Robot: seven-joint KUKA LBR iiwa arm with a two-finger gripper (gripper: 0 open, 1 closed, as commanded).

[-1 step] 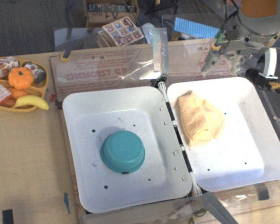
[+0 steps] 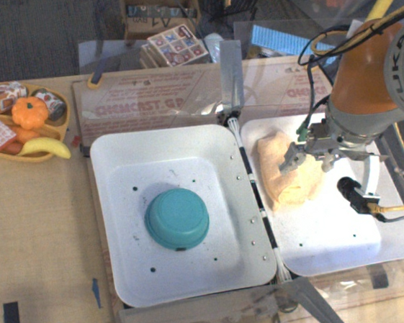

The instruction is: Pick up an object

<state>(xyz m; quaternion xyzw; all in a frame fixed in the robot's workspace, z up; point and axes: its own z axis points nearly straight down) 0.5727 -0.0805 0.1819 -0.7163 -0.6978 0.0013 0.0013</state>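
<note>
A pale tan, soft-looking lump lies in the right white bin, against its left wall. My gripper hangs over that bin at the lump's right edge, its left fingertip over the lump and the other fingertip beside it. The jaws stand open and hold nothing. A teal bowl rests upside down in the middle of the left white bin, far from the gripper.
A black connector on a yellow cable dangles from the arm over the right bin. A ridge separates the two bins. At the far left of the bench sits a yellow dish of toy fruit. Cardboard lines the back edge.
</note>
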